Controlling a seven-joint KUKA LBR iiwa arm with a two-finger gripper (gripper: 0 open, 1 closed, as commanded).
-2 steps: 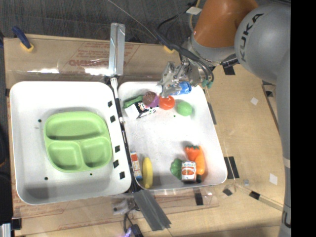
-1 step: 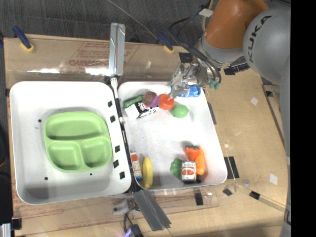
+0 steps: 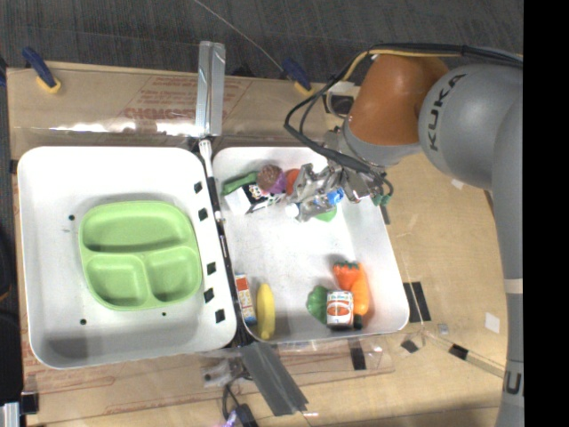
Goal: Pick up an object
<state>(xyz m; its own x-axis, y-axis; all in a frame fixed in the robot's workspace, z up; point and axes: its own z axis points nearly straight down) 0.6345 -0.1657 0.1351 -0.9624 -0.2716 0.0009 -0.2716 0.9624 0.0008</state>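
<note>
The claw sits low among crowded toys at the right bin's far end; its spread I cannot tell. Tight neighbours could spoil a clean grasp.

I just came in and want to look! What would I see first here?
First, the big grey arm with its orange band, reaching in from the right over the right bin. Its gripper is down among small toys at that bin's far end. Then the bright green tray in the left bin, and a banana and carrot near the right bin's front edge.
</note>
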